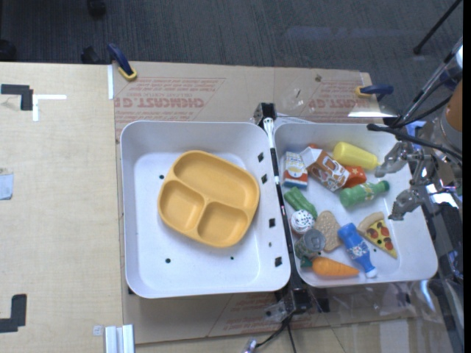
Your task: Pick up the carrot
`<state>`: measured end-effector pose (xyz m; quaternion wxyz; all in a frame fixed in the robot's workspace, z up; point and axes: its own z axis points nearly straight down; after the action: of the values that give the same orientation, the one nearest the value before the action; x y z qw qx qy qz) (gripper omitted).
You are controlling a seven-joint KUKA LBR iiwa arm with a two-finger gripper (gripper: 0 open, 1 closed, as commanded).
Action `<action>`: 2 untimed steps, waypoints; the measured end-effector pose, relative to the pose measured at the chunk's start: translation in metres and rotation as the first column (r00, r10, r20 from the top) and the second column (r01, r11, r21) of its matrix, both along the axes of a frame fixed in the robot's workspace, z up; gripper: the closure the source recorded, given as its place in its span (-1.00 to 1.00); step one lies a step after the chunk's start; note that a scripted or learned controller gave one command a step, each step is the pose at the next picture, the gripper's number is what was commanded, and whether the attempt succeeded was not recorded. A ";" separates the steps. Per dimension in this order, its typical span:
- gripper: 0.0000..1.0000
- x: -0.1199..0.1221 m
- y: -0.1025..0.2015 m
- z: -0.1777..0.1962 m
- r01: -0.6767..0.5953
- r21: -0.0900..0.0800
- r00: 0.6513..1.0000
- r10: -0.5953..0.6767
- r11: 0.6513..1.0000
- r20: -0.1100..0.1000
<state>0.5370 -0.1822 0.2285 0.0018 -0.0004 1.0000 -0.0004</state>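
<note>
The carrot point(335, 268) is orange and lies on its side near the front wall of the right bin point(419, 259), between a grey round piece and a blue bottle. My gripper point(391, 190) hangs over the right part of that bin, well behind and to the right of the carrot. Its two fingers are spread apart, so it is open and holds nothing. The cap end of a green bottle point(363, 193) lies just left of the fingertips.
The right bin also holds a yellow item point(355, 154), a brown packet point(328, 171), a small carton point(295, 170), a pizza slice point(380, 233), a blue bottle point(358, 248), a cookie point(328, 230) and a grey disc point(314, 240). A yellow divided plate point(210, 197) sits in the left bin point(140, 263).
</note>
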 end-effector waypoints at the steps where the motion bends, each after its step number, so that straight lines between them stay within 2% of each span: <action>1: -1.00 -0.019 0.082 0.024 -0.104 0.001 0.995 0.104 0.995 0.000; 2: -1.00 -0.027 0.175 0.036 -0.387 -0.001 0.922 0.387 0.922 0.003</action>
<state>0.5104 -0.0077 0.2643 0.0032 -0.1975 0.9803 -0.0001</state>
